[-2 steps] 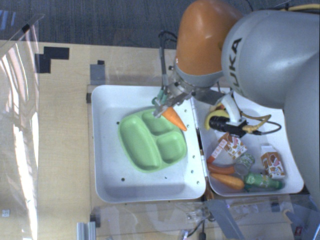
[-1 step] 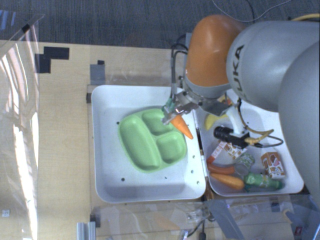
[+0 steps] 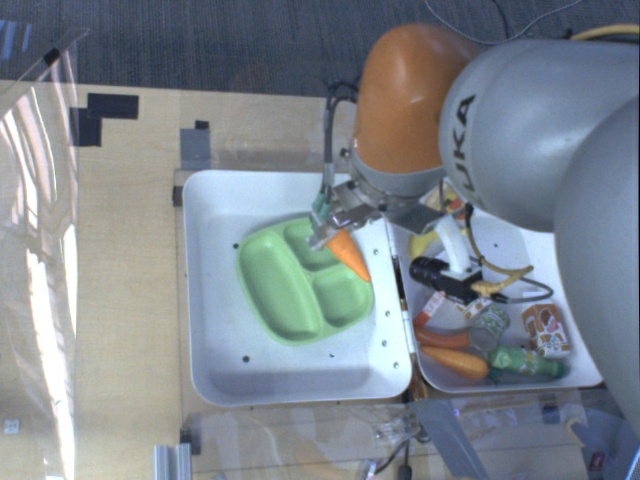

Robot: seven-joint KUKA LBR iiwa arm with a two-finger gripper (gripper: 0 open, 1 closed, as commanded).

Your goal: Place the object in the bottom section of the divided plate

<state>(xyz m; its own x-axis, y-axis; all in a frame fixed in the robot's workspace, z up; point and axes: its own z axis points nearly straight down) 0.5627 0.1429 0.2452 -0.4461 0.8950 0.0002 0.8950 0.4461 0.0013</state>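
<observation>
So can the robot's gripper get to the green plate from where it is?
Probably yes. The gripper hangs right over the upper right edge of the green plate, with an orange carrot at its tip. Nothing lies between it and the plate's sections, which look bare.

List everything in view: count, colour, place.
divided plate: 1, green, in left bin
carrot: 1, orange, over plate's upper right edge, at the gripper
left bin: 1, white, centre of bench
right bin: 1, white, beside it, holds the clutter
toy food and packets: several, mixed colours, right bin
black tape marks: 2, bench top left
gripper: 1, grey, above plate
arm: 1, grey with orange band, from right
</observation>
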